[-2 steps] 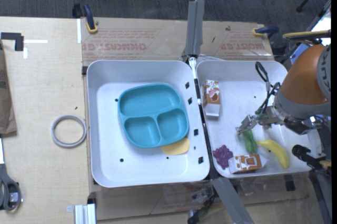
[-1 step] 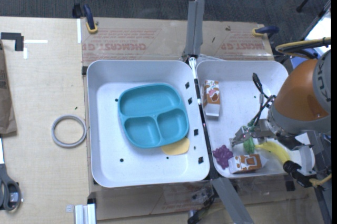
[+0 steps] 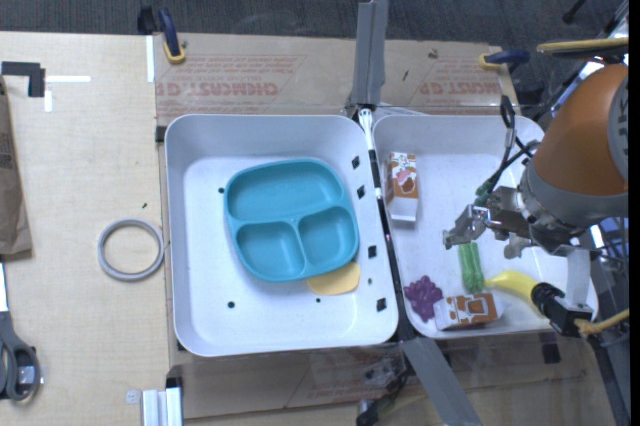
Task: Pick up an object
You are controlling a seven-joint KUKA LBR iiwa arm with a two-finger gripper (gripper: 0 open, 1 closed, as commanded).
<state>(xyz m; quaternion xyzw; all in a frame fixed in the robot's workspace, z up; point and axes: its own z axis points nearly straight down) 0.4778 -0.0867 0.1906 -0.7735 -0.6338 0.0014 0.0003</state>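
On the tan worktop [image 3: 80, 164] sit two white bins side by side. Closest to the camera, at the bottom of the right bin [image 3: 440, 129], lie one small orange and white box [image 3: 470, 311], one purple bunch of grapes [image 3: 423, 294] and one yellow banana [image 3: 520, 285]. They look like toy food. One green stick-shaped thing [image 3: 470, 266] lies just above the box, under the gripper [image 3: 465, 232]. The jaws hang over it, and I cannot tell if they are apart or together. Farther back stands one little carton [image 3: 403, 186], white with a brown picture; its words are too small to read. The left bin [image 3: 190, 244] holds one blue plate [image 3: 292, 219] with three parts and one yellow piece [image 3: 337, 280] peeking out from under it. One grey ring [image 3: 131, 248] lies on the worktop to the left. At the far side, brown cardboard [image 3: 250, 86] shows red letters, upside down.
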